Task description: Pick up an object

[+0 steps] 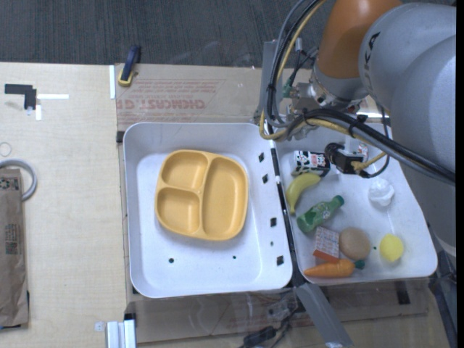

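The right bin (417, 216) holds several objects. A black-and-white toy cow (312, 162) lies at the back, with a yellow banana (302, 188) and a green bottle (320, 213) in front of it. Toward the front are a red-and-white packet (326, 243), a brown potato (354, 243), an orange carrot (330, 269) and a yellow lemon (391, 247). A crumpled white piece (380, 191) lies by the right wall. My gripper (288, 120) hangs over the bin's back left corner, wrapped in cables, just behind the toy cow.
The left bin (141, 252) holds a yellow divided plate (202, 193). The big grey arm with its orange band (355, 27) covers the right bin's back right. Cardboard (188, 93) lies behind the bins, and a brown bag (11, 245) sits at far left.
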You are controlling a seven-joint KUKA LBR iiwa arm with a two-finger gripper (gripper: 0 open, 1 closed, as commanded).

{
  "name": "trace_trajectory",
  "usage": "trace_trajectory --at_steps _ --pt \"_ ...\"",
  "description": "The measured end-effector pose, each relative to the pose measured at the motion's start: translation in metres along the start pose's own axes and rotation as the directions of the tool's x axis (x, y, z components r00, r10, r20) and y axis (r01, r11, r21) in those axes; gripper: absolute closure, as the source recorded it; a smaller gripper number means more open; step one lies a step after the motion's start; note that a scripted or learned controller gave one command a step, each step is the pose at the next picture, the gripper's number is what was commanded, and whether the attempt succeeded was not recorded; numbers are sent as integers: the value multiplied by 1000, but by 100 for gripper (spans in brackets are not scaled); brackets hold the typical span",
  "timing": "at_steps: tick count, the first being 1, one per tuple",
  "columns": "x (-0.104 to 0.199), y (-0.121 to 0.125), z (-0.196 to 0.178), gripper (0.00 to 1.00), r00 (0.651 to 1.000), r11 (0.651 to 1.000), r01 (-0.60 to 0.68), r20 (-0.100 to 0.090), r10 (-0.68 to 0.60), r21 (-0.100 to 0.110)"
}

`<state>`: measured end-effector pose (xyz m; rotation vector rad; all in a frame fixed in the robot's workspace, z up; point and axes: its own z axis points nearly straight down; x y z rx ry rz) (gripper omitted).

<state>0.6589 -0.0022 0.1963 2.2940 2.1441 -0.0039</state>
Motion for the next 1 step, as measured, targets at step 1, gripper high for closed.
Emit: trace_trajectory --at_steps 1 --pt "-44 3 -55 100 906 906 423 1 -423 -2"
